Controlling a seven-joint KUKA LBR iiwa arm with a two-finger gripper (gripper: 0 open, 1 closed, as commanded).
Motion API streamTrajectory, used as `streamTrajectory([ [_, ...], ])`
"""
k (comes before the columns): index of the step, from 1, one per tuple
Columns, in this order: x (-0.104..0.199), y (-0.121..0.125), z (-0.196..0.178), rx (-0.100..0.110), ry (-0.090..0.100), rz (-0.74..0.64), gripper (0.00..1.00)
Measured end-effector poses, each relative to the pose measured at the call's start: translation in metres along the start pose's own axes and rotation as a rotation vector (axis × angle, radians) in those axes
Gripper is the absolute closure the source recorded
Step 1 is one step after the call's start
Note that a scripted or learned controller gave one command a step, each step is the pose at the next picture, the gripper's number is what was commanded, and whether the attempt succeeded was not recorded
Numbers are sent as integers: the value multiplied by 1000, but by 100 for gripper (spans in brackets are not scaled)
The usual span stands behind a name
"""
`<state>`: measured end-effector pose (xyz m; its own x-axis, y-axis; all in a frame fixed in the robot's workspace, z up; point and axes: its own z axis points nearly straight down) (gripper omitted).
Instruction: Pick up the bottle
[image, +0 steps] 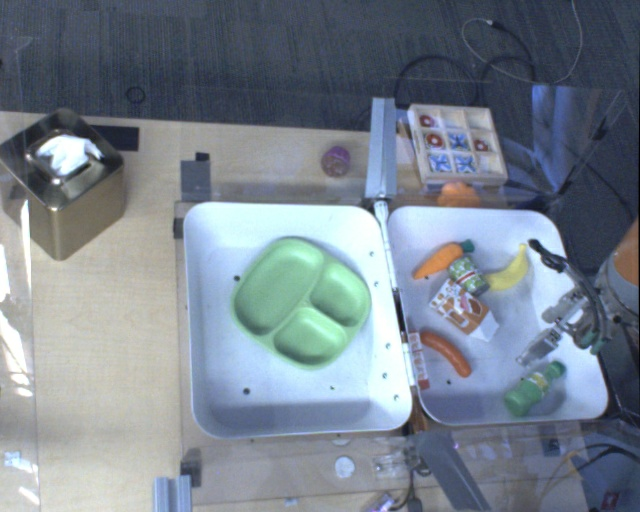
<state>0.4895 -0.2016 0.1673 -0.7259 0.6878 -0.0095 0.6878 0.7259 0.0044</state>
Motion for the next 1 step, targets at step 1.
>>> streamTrajectory([
  [1, 7, 10, 76, -2, -6, -234, 0],
])
